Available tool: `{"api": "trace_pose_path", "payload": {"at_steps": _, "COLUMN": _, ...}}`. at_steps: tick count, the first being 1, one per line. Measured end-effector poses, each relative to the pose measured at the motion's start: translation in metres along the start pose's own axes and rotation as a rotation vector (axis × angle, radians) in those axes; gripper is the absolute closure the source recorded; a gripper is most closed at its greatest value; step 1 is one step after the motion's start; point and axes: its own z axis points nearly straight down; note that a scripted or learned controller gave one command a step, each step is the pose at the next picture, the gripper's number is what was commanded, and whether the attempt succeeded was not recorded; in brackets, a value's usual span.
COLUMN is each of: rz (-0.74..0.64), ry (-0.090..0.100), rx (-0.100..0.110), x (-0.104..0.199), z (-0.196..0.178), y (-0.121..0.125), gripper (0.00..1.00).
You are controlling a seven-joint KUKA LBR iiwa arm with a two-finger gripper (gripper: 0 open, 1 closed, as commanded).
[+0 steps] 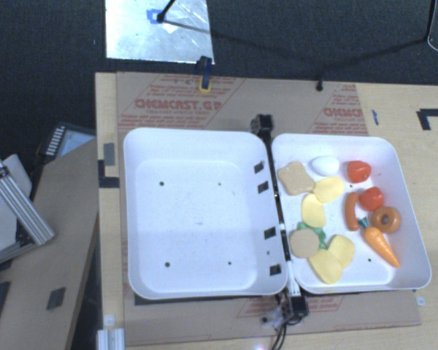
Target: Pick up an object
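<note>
Whether the gripper is released, clenched or grasping anything cannot be told, so places are given by the bins.

The objects to pick all lie in the right bin [415,233], crowded toward its inner, left half. A tan bread slice [296,178] sits just beside the seam between the bins, with a white egg [324,165] next to it near the far wall. Yellow pieces [328,189] run from there down toward the near rim, touching or overlapping one another, and a tan round piece [304,243] lies against them over a bit of green. Further right, two red tomatoes [359,170] sit apart from the far wall; an orange sausage [351,211], a brown doughnut [386,219] and a carrot [380,246] cluster closely below them.

A strip of bare white floor runs along the right bin's outer wall and far right corner. The left bin [197,217] shows a wide, bare white floor. Black clips [263,188] line the seam where the bins' rims meet.
</note>
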Motion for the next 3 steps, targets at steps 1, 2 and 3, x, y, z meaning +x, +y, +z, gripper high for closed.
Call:
{"api": "trace_pose_path", "payload": {"at_steps": 1, "rz": -0.012, "ry": 0.008, "rx": 0.015, "x": 0.033, "z": 0.143, "y": -0.001, "gripper": 1.00}}
{"api": "trace_pose_path", "payload": {"at_steps": 2, "rz": -0.012, "ry": -0.001, "rx": -0.009, "x": 0.020, "z": 0.067, "y": 0.040, "gripper": 1.00}}
{"api": "trace_pose_path", "payload": {"at_steps": 3, "rz": -0.010, "ry": -0.001, "rx": -0.008, "x": 0.008, "z": -0.005, "y": 0.040, "gripper": 1.00}}
